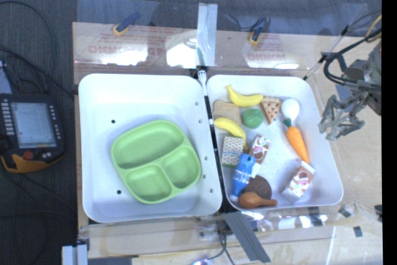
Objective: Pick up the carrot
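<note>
An orange carrot (298,142) with a green top lies in the right bin (322,161), near its right wall, its tip pointing toward the front. A white egg (290,108) sits just behind it and a small carton (299,182) just in front. My gripper (340,120) hangs outside the bin, past its right rim, to the right of the carrot and apart from it. Its fingers point down and spread apart, with nothing between them.
The right bin also holds two bananas (244,97), a green ball (252,117), a pizza slice (270,110), a cracker (232,149), a blue bottle (243,173) and a chicken leg (255,199). The left bin (99,108) holds a green divided plate (156,160).
</note>
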Robot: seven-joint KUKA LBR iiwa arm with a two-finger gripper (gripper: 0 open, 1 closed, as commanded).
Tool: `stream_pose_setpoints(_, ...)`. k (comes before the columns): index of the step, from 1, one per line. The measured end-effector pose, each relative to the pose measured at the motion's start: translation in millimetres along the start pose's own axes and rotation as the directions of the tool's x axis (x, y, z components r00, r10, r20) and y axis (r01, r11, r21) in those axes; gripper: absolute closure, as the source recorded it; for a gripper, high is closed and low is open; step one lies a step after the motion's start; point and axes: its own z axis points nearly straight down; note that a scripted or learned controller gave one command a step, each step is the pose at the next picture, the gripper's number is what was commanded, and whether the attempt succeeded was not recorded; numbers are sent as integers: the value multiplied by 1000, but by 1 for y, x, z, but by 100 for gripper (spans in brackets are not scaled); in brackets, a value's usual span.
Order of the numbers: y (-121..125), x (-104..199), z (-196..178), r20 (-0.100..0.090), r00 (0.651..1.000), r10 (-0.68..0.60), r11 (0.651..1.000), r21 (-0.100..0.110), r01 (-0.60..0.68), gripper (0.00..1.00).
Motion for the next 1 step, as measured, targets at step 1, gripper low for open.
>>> stream_pose_setpoints(1, 0, -1, -8, 1, 1000, 0, 1000, 1, 0, 100)
